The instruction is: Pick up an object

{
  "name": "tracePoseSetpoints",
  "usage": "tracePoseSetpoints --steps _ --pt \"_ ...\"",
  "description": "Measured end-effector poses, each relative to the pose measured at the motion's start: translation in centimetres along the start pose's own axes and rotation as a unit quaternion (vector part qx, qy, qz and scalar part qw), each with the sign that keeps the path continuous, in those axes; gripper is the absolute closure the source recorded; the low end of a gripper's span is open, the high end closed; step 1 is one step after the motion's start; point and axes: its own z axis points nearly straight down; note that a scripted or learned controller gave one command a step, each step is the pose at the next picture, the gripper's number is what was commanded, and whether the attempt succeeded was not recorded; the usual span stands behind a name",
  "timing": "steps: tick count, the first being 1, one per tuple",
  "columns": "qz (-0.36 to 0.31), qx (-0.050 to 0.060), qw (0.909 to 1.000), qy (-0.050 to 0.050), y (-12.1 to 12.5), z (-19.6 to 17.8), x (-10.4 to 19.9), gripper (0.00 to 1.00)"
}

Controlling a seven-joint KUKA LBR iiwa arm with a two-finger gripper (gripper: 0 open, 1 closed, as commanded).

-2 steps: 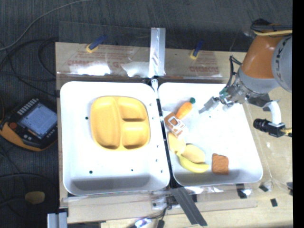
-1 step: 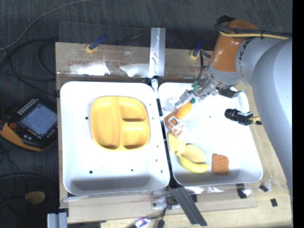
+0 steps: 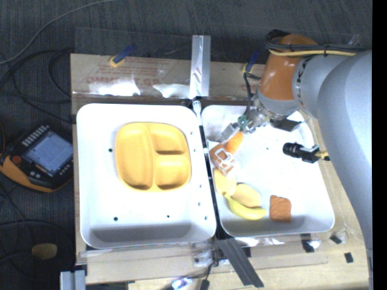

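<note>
right bin (image 3: 314, 180) holds carrot (image 3: 234, 142) slanting toward the hand (image 3: 247, 123).

Two bins (image 3: 97, 222) (image 3: 302, 186), one tray (image 3: 134, 156), one banana (image 3: 247, 203)

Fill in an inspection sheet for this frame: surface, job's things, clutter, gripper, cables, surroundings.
Surface: two white bins side by side on the bench, left bin and right bin.
Job's things: in the right bin, an orange carrot-shaped piece, a small orange-and-white cube, a banana, a pale yellow piece and a brown block.
Clutter: a yellow divided tray in the left bin.
Grippers: the gripper is low over the right bin's far left corner, at the carrot-shaped piece's upper end; contact cannot be told.
Cables: a thin pale cable on the carpet; dark cables left of the bench.
Surroundings: a handheld control unit on the carpet at left.
</note>
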Motion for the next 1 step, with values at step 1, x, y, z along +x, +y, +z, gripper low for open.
tracePoseSetpoints --steps 1 --pt "-0.001 -0.002 1.0000 -0.002 0.19 -1.13 -0.04 1.00"
